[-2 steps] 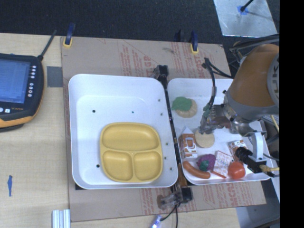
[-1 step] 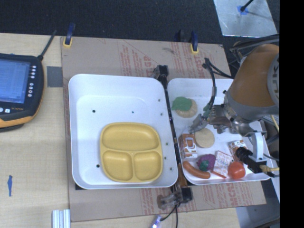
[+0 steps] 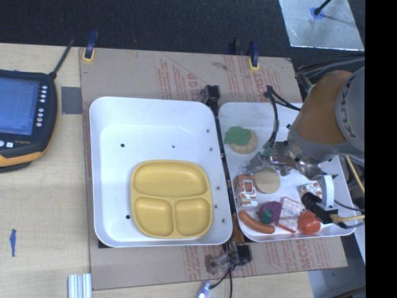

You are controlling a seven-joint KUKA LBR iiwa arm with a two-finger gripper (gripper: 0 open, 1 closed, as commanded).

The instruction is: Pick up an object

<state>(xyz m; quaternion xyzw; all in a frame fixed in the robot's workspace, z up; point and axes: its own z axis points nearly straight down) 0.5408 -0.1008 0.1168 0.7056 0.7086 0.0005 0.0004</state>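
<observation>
My gripper (image 3: 260, 162) hangs low in the right bin (image 3: 247, 113), near its middle, on the grey and orange arm that comes in from the right. Just below it lies a tan round disc (image 3: 268, 182). A green-topped cookie (image 3: 239, 138) sits up and to the left of it. Along the bin's near side lie an orange and white box (image 3: 247, 191), a hot dog (image 3: 255, 223), a purple toy (image 3: 269, 212), a pink and white packet (image 3: 289, 208) and a red tomato (image 3: 309, 223). Nothing shows between the gripper's tips.
The left bin (image 3: 124, 123) holds a yellow divided plate (image 3: 172, 198). A teach pendant with a blue screen (image 3: 22, 117) lies on the bench at the far left. Cables run along the right bin's far and right sides.
</observation>
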